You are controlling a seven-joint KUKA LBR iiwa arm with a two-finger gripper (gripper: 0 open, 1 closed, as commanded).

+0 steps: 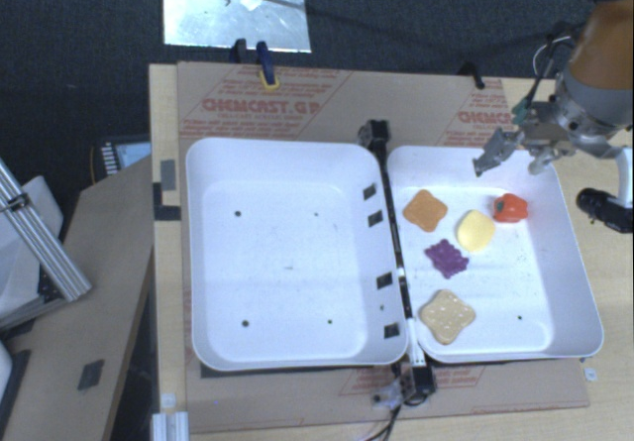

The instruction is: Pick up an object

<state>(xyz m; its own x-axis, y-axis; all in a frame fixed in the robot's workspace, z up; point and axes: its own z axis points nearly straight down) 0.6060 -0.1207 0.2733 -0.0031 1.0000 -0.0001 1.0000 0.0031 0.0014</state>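
Hovering above the back of the right bin (570, 261), the gripper (515, 154) spreads its two metal fingers wide, holding nothing. Below it on the smooth white plastic lie a red tomato-like piece (509, 208), a rounded yellow piece (475, 230), an orange piece (425, 210), a knobbly purple piece (447, 257) and a tan scalloped biscuit shape (447, 315).
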